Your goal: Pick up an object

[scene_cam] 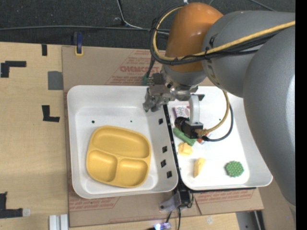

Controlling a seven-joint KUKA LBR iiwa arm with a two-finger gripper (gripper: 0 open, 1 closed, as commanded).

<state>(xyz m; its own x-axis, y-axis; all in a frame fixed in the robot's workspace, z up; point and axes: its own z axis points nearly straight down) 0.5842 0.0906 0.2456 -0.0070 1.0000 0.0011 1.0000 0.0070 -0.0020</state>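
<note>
My gripper (153,99) hangs over the back end of the wall between the two bins, under the orange wrist band. A yellow divided plate (118,155) lies in the left bin (79,128). In the right bin (254,171) lie a green bumpy ball (234,168), two small yellow pieces (184,149) (198,166), a green strip (184,135) and a pink and white packet (181,111). The packet and the green strip are close to the gripper's right side. Nothing is seen held.
The grey arm covers the back right of the right bin. Both bins rest on a brown cardboard sheet (105,66) on the wooden bench. A blue and yellow clamp (78,46) sits at the cardboard's back left corner.
</note>
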